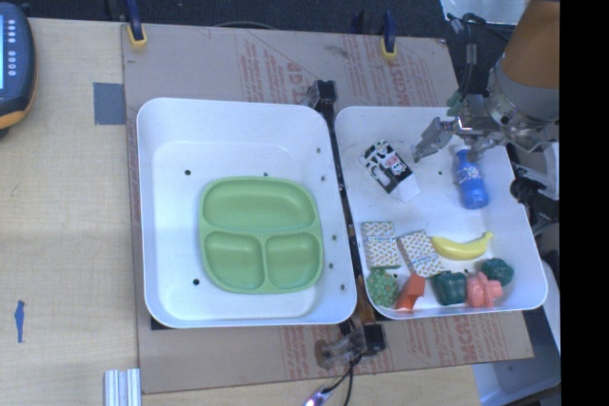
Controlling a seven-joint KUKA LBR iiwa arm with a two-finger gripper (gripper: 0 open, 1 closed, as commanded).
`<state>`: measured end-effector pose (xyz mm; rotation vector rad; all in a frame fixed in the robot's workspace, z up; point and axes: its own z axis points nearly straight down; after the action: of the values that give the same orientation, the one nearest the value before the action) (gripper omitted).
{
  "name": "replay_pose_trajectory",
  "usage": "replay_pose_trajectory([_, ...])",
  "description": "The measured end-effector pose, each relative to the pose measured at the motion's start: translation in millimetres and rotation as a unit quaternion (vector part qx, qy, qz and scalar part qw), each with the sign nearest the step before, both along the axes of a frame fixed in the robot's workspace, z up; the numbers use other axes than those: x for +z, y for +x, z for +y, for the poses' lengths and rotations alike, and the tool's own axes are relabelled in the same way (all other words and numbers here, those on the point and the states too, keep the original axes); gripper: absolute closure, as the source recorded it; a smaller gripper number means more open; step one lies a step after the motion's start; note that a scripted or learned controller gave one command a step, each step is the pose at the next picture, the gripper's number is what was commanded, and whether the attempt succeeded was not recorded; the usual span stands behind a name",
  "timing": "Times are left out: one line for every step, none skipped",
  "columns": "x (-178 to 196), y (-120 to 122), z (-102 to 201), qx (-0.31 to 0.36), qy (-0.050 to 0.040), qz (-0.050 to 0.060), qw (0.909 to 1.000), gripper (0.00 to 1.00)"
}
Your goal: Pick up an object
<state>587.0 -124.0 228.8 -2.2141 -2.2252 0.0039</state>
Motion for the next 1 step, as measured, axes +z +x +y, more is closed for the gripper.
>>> replay_pose_trajectory([-142.9,3.6,-54.1,-0.001,0.0005,0.002,1.0000,0.00])
